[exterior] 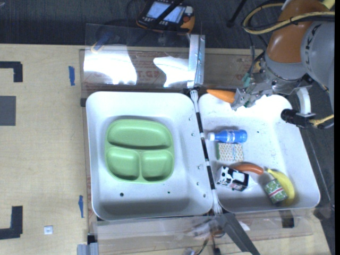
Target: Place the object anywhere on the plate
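Pictured from above: a pale wooden desk [42, 158] bearing two shallow white bins side by side. In the left bin [101, 195], a green plate [140, 149] with three compartments, all bare. In the right bin [303, 169], a scatter of small goods: a white bottle with a blue cap [229, 136] lying on its side, just below it a patterned square packet [230, 152], then a black-and-white toy [232, 179], an orange-red sausage-shaped piece [248, 168], a yellow banana [282, 181] and a small green-labelled can [275, 191] touching the banana.

Reaching in from the right, a grey arm [311, 41] with its orange band, gripper [241, 101] down at the far edge of the right bin. Just beside the gripper's tip, an orange carrot [220, 95] lying along the bin's back rim, its right end at or under the gripper. Impossible to tell whether the gripper is wide, narrow or closed on anything; no object plainly between its tips.

Judged from this: nothing yet on the plate, task barely begun. Likely target the carrot, though not certain. Left to do: a secure grasp, a lift clear of the rim, a carry across the divider between the bins, and a release over any of the green compartments.
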Motion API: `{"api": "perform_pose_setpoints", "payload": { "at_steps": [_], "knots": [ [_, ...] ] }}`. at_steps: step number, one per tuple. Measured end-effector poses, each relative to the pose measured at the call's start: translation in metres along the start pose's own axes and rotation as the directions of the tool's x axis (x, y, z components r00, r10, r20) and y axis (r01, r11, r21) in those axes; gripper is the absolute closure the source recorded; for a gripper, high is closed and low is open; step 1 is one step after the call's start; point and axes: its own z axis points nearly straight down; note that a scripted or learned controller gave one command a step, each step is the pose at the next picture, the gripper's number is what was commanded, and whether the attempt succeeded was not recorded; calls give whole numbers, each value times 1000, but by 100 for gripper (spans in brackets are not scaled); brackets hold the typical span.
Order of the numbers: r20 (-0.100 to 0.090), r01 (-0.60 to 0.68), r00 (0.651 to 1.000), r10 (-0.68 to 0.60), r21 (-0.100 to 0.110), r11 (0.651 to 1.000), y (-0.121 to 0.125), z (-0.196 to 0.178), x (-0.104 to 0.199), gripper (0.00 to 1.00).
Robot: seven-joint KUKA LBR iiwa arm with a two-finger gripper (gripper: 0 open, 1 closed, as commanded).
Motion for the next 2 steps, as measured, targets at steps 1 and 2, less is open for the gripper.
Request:
{"api": "perform_pose_setpoints", "payload": {
  "at_steps": [1, 2],
  "knots": [
    [0, -6, 1000, 6, -8, 1000, -19, -20, 66, 100],
    [1, 165, 986, -165, -8, 986, -72, -8, 161, 100]
  ]
}}
